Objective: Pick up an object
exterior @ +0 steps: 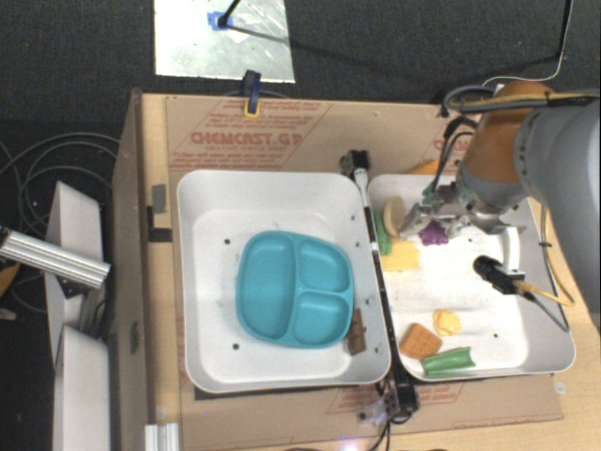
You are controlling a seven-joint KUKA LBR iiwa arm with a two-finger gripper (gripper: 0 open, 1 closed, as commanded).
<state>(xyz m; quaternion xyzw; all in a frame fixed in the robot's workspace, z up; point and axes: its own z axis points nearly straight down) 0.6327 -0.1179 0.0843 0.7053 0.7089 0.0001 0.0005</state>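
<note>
**Over the right bin, gripper low by the purple piece, grab not confirmed**

Up at the far end of the right bin [531,338] there's a small purple piece [434,236], and that looks like the pick target to me. The gripper [424,219] sits right on top of it, touching or nearly so. Honestly I can't tell from this angle whether the gripper is apart or closed, and I can't see the purple piece clamped in it, so I wouldn't call it held.

Right beside the purple piece is a flat yellow piece [401,256], with a green piece [385,225] and a tan round one [393,212] against the bin's left wall. It's crowded there. Well apart, at the near end, are an orange piece [419,341], a small yellow one [447,322] and a long green one [449,360].

The left bin [202,252] has a blue divided plate [291,289] and a brown bit [358,332] by its right wall.

My read is that it's at the grasp step. Next it needs a firm close on the purple piece alone, then a straight lift clear of the neighbours.
</note>
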